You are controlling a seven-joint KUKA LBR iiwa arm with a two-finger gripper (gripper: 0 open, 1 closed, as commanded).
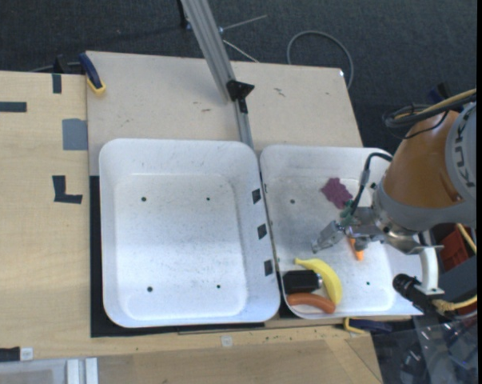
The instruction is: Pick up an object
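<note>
In the right bin (304,160), purple object (336,190) just beyond the end effector (330,237), grip state unclear.

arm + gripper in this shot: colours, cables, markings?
The arm is grey with a wide orange band above the wrist and dark lettering at its right edge. A thin dark cable loops along it toward the gripper, a small grey metal part with orange and green bits beside it.
</note>
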